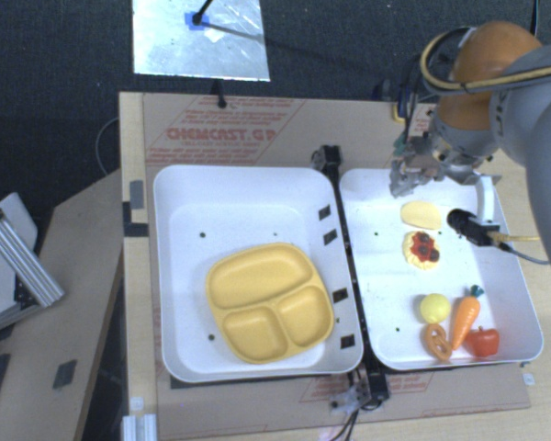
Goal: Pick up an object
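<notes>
Pale yellow oval toy piece point(421, 214) lies flat in the back part of the shallow white plastic bin on the view's right point(378, 274), just below the end effector point(409, 181) as the camera sees it. The end effector hangs over that bin's back left corner at the end of the grey arm with its orange band point(489, 51), and I cannot tell whether it is released or clenched; nothing is seen in its grasp. Just in front of the oval piece lies a round pale toy tart with red topping point(423, 249). Nearer the front of the same bin sit a small yellow ball-shaped fruit point(433, 308), an orange toy carrot with a green top point(465, 320), a red toy tomato point(483, 341) touching the carrot's tip, and an orange ring-shaped slice point(437, 341) just beside the carrot. The shallow white plastic bin on the view's left point(188, 246) holds a yellow plastic tray with three compartments point(270, 299). Both bins rest side by side on the cardboard-covered table point(239, 127), and a square silvery sheet point(200, 26) lies beyond it.
</notes>
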`<state>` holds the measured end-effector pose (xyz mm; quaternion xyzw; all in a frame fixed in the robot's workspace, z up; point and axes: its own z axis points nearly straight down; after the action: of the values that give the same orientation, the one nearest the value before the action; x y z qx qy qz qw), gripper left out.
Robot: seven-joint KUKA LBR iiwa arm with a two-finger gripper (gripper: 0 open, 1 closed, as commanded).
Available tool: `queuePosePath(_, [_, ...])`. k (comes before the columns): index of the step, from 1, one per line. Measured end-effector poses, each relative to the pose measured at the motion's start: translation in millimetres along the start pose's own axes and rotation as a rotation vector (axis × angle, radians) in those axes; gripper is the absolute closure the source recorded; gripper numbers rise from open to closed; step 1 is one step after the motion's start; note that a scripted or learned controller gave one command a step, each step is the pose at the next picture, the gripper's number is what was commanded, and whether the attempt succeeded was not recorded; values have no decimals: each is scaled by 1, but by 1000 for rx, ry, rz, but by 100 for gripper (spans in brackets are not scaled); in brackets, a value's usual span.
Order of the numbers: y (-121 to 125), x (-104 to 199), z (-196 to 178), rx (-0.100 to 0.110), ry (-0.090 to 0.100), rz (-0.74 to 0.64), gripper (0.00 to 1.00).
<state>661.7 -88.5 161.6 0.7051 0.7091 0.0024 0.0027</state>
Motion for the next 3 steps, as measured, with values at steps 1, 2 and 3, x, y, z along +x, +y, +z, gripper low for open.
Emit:
queuePosePath(1, [-3, 4, -63, -1, 0, -1, 100])
queuePosePath(2, [-2, 4, -102, 0, 0, -1, 100])
queuePosePath(3, [-13, 57, -86, 7, 1, -3, 100])
